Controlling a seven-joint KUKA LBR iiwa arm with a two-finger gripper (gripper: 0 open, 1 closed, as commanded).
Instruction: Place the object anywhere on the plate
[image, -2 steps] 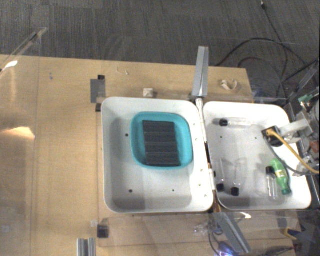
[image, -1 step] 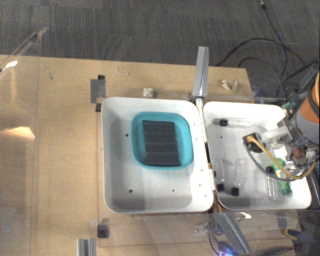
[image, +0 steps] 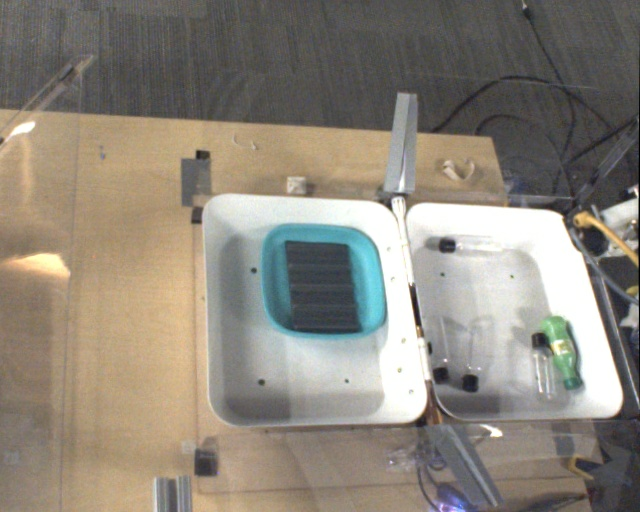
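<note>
table (image: 110, 330): pale wood, carries two bins set side by side toward its right edge, so one can serve as source and the other as target.
left bin (image: 240, 390): shallow, white, nearer the table's middle; holds the plate.
right bin (image: 500, 400): shallow, white, at the table's right edge, touching the left bin along one wall; holds the loose items, probably the pick side.
plate (image: 275, 270): teal, rounded square, toward the far side of the left bin; a dark ribbed pad (image: 322, 287) lies in its hollow. nothing from the right bin lies on it, so the task reads as not yet done.
green bottle (image: 562, 350): lying flat near the right bin's right wall; the likeliest object, though that is a guess.
clear vials: one just beside the bottle (image: 541, 365), one by the far wall (image: 465, 243), two near the left wall (image: 455, 355).
claw: open or closed cannot be told.
</note>
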